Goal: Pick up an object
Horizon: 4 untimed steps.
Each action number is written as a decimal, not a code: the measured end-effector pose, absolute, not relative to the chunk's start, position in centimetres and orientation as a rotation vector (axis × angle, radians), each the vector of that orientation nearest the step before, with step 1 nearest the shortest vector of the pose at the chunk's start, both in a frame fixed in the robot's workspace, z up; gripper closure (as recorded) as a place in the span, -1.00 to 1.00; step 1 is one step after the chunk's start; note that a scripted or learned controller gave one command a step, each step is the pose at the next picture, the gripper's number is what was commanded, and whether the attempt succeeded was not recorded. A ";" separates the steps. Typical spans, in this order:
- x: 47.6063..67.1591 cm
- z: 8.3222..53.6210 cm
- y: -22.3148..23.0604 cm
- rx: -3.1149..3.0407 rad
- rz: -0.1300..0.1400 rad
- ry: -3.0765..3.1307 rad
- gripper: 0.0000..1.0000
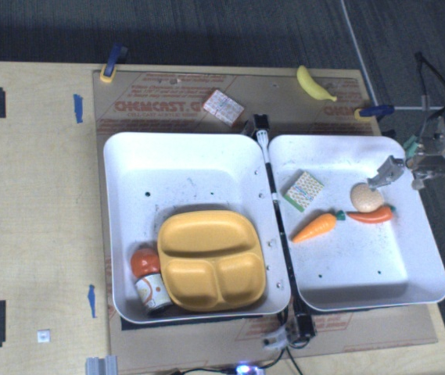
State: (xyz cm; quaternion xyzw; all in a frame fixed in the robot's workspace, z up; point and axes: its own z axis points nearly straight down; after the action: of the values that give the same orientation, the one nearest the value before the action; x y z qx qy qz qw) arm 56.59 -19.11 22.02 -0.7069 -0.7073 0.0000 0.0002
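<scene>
Camera view has the gripper (pixel 394 170) hanging over the right bin (pixel 410 283), near that bin's far right corner, reaching in from the right edge. Whether it is open or closed cannot be told from this slant, and nothing can be seen held in it. Just below it lies a pale, egg-shaped object (pixel 366 197), touching or nearly touching a red chili pepper (pixel 372 216) that lies crosswise beneath it. Beside the pepper, toward the bin's middle, rests an orange carrot (pixel 316 226) with a green stub, tilted with its tip pointing at the bin's near left corner. A small patterned square block (pixel 303 189) sits farther toward the bin's left wall. In the left bin (pixel 128 162), a yellow compartment tray (pixel 210 258) lies by the near edge, with a red-topped can (pixel 150 280) at the near left corner. On the bench beyond the bins lie a banana (pixel 314 84) and another patterned block (pixel 223 106).
</scene>
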 end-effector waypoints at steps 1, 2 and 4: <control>61.8 10.2 -16.8 -2.226 -0.010 -2.231 -1.00; 58.0 8.6 -11.7 -2.220 -0.003 -2.224 -1.00; 58.2 9.8 -11.8 -2.226 -0.007 -2.227 -1.00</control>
State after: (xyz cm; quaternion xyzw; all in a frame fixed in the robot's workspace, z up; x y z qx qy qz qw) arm 58.18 -11.77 9.77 -0.7070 -0.7072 -0.0022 -0.0036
